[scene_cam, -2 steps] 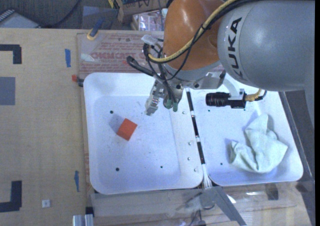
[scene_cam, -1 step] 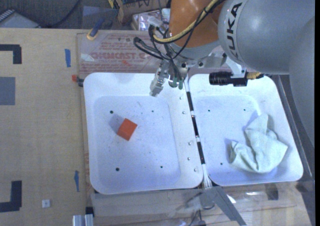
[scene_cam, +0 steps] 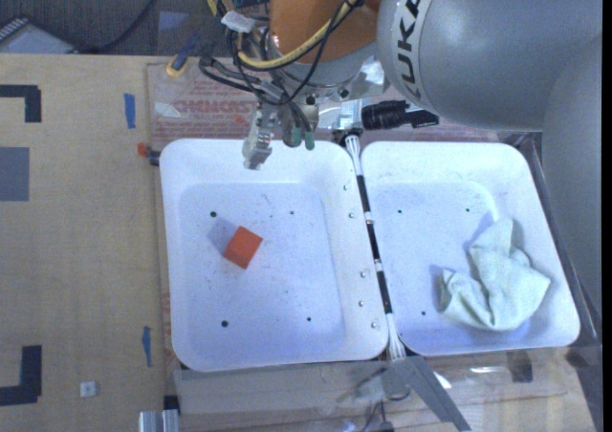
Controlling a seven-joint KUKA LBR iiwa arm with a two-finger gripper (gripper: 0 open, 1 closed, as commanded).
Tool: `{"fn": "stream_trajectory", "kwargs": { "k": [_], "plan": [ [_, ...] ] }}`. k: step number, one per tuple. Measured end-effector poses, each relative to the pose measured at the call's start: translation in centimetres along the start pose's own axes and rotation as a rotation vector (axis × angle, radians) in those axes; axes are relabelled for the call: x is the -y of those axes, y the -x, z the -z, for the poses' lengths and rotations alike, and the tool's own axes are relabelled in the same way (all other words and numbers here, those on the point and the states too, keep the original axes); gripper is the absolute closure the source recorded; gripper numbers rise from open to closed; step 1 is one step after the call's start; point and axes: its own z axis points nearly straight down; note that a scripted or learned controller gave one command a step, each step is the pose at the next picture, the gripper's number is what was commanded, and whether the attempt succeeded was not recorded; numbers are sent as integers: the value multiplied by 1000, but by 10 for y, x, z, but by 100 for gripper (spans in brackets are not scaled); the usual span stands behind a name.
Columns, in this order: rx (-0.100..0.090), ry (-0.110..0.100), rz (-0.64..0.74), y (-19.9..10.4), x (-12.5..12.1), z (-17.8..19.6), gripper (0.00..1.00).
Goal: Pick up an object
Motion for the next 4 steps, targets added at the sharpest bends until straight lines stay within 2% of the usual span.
{"fn": "stream_trajectory", "kwargs": {
  "k": [1,2,3,4],
  "plan": [
    [-6,-2,107,16,-26,-90,100],
    [-6,-1,282,11,-27,-86,100],
    [2,2,537,32,-30,-84,100],
    [3,3,885,22,-29,18,100]
  ]
}}
